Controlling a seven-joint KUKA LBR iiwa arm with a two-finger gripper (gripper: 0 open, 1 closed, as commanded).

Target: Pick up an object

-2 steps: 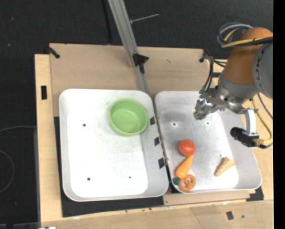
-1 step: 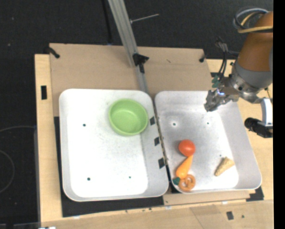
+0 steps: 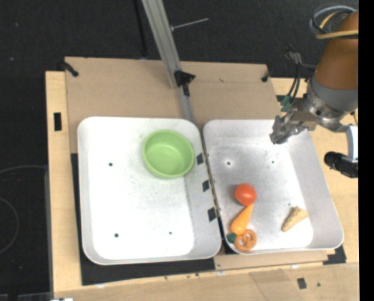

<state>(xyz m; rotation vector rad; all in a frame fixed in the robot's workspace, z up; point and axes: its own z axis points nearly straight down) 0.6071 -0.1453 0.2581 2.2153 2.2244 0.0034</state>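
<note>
Lying near the bin's front, tomato sits well apart from jaws.

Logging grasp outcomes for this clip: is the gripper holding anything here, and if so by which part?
Nothing is held. The gripper hangs over the right bin's far side, apart from the tomato.

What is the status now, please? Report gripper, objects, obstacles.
Gripper above right bin's far edge, holding nothing. Tomato, carrot, wedge untouched. Path unobstructed.

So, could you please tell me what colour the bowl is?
Light green bowl, seen in the camera view.
</note>
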